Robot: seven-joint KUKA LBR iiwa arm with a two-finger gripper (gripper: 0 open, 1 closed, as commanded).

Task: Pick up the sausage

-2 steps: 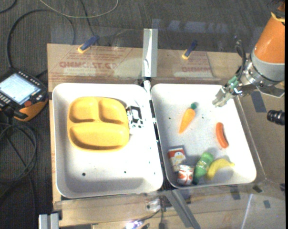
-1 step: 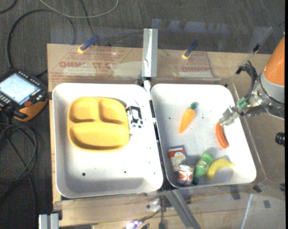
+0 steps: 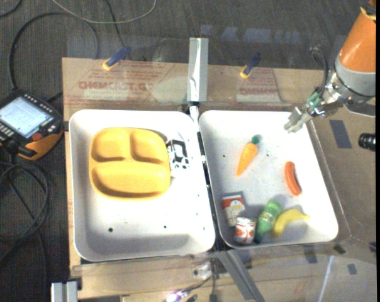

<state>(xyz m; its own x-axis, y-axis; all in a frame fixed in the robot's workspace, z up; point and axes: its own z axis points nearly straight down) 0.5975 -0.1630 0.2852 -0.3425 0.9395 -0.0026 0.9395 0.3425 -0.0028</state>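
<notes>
Whether the gripper (image 3: 295, 122) fingers are apart or together, I cannot tell; it hangs at the right bin's (image 3: 328, 231) one-o'clock corner. Sausage (image 3: 292, 178) lies toward three o'clock, right of the carrot (image 3: 247, 155).

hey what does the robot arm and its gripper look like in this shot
The arm enters at the upper right: a rounded orange band above a grey wrist section. Below it, the gripper is small and pale metallic grey, with a green patch near its base and thin light-coloured parts at its tip.
</notes>
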